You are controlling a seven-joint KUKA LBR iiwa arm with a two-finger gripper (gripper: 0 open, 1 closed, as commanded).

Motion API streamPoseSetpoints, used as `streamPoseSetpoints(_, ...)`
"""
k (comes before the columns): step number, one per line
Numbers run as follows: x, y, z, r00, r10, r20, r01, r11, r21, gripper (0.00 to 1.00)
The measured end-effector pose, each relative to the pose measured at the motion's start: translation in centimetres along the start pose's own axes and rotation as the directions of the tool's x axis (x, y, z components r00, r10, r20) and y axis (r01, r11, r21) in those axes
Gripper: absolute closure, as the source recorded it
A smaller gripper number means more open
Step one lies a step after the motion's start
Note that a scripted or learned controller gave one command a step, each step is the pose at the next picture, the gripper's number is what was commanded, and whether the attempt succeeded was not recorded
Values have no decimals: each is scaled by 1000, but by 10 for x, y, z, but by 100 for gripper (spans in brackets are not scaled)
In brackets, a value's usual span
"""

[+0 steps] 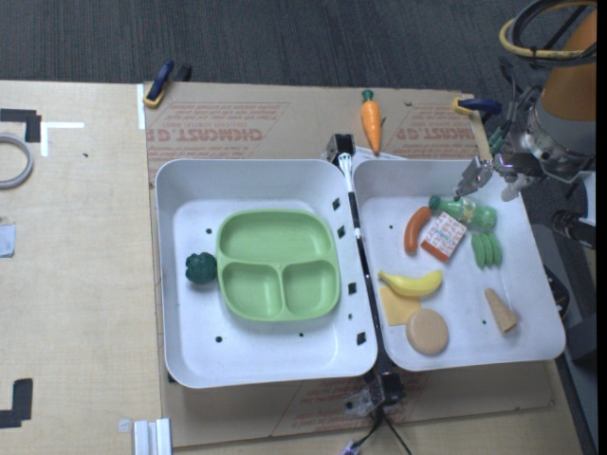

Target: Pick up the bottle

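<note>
The green bottle [467, 211] lies on its side at the back of the right bin [531, 339], touching a red carton [443, 236], so the gripper [471, 180], spread just above it, should descend straddling its body, clear of the carton.

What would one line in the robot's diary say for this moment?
task: pick up bottle | hand: above right bin's far edge | bottle: green, lying in right bin by red carton, not held | step: reaching

Dark floor [237, 17] — perhaps carpet — beyond wooden bench [76, 282]
</note>
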State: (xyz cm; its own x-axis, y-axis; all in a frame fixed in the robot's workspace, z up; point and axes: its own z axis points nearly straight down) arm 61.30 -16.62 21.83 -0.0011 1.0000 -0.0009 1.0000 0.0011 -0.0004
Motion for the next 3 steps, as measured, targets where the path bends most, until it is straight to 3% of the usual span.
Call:
streamPoseSetpoints(1,0,0,-10,1000,-2,2,2,1000,-1,100)
streamPoseSetpoints(2,8,-38,81,998,-63,0,63,998,0,100)
streamPoseSetpoints(3,29,-127,3,996,93,-1,-93,996,1,100)
